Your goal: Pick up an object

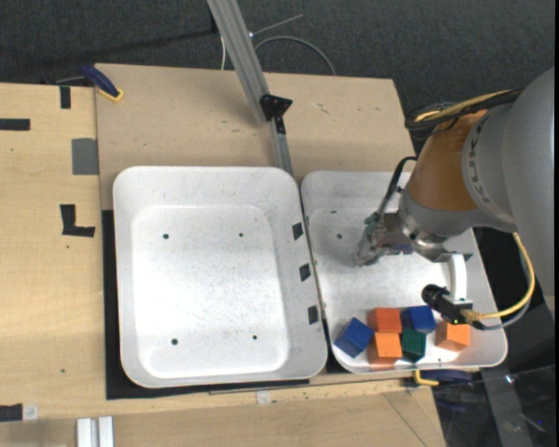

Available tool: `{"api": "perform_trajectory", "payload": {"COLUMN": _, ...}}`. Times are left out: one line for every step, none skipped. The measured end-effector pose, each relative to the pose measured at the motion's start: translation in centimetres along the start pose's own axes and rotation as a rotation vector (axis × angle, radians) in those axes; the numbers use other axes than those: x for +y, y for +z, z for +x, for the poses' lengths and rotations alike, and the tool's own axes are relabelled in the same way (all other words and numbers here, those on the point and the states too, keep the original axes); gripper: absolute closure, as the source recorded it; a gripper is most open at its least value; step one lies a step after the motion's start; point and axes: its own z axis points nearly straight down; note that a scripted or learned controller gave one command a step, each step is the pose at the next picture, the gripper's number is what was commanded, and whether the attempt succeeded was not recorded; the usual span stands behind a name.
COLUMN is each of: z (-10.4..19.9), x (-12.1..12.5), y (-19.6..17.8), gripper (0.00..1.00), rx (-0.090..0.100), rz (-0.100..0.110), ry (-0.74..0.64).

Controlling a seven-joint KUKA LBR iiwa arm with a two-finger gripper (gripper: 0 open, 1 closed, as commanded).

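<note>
The large shallow white plastic bin (140, 203) lies well to the left of the pincer (371, 250), on the tan wooden surface (37, 250). The pincer hangs low over bare floor in the smaller white bin (340, 189); whether it is spread or pressed together I cannot tell. Below and right of it cluster small cubes: blue cube (354, 336), two orange cubes (388, 333), green cube (413, 345). The blue one, standing slightly apart, seems the easiest target: centre above it, then descend straight.
</note>
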Motion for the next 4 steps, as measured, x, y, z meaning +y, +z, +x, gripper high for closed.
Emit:
{"api": "perform_trajectory", "payload": {"z": 0.2, "x": -0.5, "y": -4.4, "gripper": 1.0, "rx": -0.001, "rz": -0.006, "ry": 0.001}}
{"api": "perform_trajectory", "payload": {"z": -0.2, "x": -0.7, "y": -9.1, "gripper": 1.0, "rx": -0.002, "rz": -0.007, "ry": 0.002}}
{"api": "perform_trajectory", "payload": {"z": -0.2, "x": -0.6, "y": -14.4, "gripper": 1.0, "rx": -0.002, "rz": -0.009, "ry": 0.001}}
{"api": "perform_trajectory", "payload": {"z": 5.2, "x": 1.6, "y": -13.1, "gripper": 1.0, "rx": 0.0, "rz": -0.002, "ry": -0.004}}
